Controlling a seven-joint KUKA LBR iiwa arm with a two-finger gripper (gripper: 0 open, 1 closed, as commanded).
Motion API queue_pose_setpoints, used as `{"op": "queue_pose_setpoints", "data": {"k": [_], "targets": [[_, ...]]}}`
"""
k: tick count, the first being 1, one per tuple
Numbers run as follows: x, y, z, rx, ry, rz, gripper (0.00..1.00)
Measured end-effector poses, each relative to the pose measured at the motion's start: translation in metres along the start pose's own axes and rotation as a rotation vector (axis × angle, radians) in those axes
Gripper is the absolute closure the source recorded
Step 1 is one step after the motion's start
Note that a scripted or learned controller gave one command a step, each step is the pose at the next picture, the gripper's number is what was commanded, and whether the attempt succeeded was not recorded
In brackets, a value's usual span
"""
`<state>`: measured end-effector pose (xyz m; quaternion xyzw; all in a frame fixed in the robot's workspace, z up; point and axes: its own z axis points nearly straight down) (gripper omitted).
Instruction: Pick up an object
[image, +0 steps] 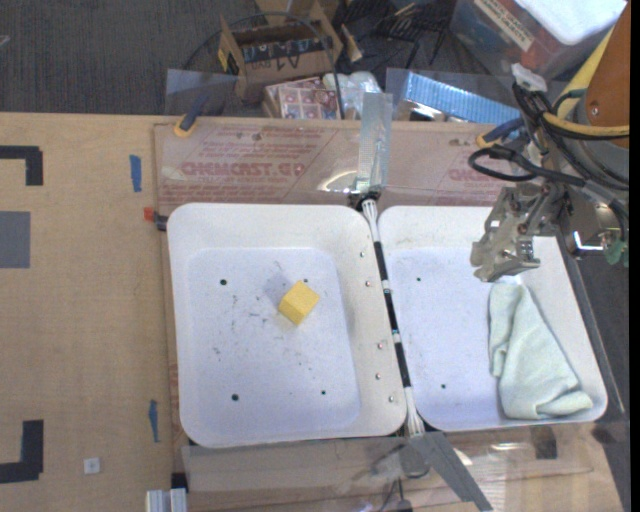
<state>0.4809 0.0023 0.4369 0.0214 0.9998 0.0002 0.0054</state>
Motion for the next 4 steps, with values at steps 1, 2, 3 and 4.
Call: {"op": "queue_pose_setpoints", "data": {"k": [1, 2, 3, 4], "targets": [[0.007, 0.138, 0.0, -0.004, 0.0, -0.132, 1.0], [0.002, 0.17, 0.321, -0.003, 0.008, -0.177, 1.0], [-0.003, 0.166, 0.345, -0.005, 0.004, 0.026, 1.0], [-0.067, 0.159, 0.345, -0.009, -0.008, 0.122, 1.0]]}}
